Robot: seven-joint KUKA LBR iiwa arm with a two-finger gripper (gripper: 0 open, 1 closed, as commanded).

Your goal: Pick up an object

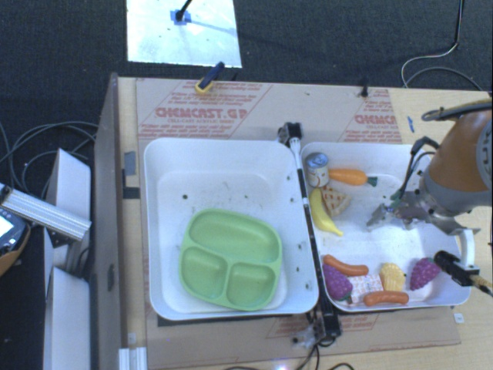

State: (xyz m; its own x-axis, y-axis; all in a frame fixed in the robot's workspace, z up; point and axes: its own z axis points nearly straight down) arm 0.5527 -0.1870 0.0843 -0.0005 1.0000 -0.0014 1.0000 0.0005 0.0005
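The right bin (pixel 362 148) holds several toy foods. An orange carrot (pixel 348 177) and a small can (pixel 316 166) lie at its far left. A yellow banana (pixel 324 216) and a tan waffle wedge (pixel 334 200) sit below them. Along the near wall are a red sausage (pixel 347 267), purple grapes (pixel 337 282), a pale wafer (pixel 367 285), yellow corn (pixel 392 276), a second sausage (pixel 387 299) and another grape bunch (pixel 424 273). My gripper (pixel 381 216) is low over bare bin floor mid-bin, right of the waffle wedge. Nothing shows in it.
The left bin (pixel 216 160) holds a green divided plate (pixel 229 259). The arm's orange band (pixel 462 156) hangs over the right bin's far right side. A divider rail (pixel 303 199) runs between the bins. Bare floor lies around the gripper.
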